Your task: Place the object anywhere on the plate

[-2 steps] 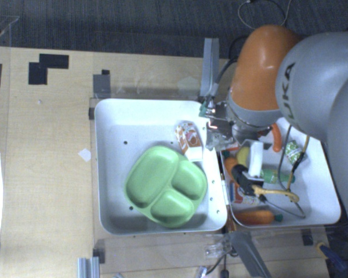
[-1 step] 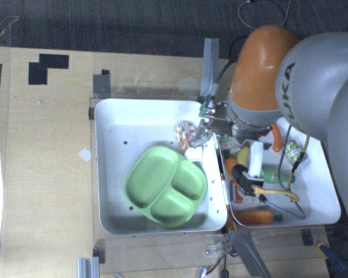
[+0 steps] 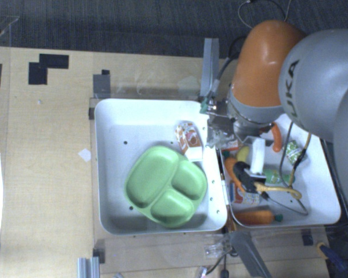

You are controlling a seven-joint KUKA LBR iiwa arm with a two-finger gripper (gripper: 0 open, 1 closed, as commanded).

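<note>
**Gripper hangs over the seam between the bins, packet beside the plate**

The gripper (image 3: 219,131) sits low over the wall where the two white bins meet, at the upper right corner of the left bin (image 3: 113,155). From this angle the wrist covers it, so I cannot tell whether it is released or clenched, and nothing can be seen held in it. The grey arm (image 3: 319,68), with its orange band (image 3: 264,57), reaches in from the right above the right bin (image 3: 329,197).

The bins rest on a pale wooden table (image 3: 46,155) that carries a few black marks (image 3: 46,67) near its far left edge. Beyond the table lies dark grey carpet (image 3: 104,16).

A green plate (image 3: 165,184) with three compartments lies in the left bin, toward the near right part of its floor. A small red, orange and white packet (image 3: 187,135) lies on the bin floor just beyond the plate's far right rim and just left of the gripper. It is not on the plate, and whether it touches the rim or the gripper cannot be told.

In the right bin, an orange carrot-shaped piece (image 3: 255,216) lies along the near wall among other small things.
</note>
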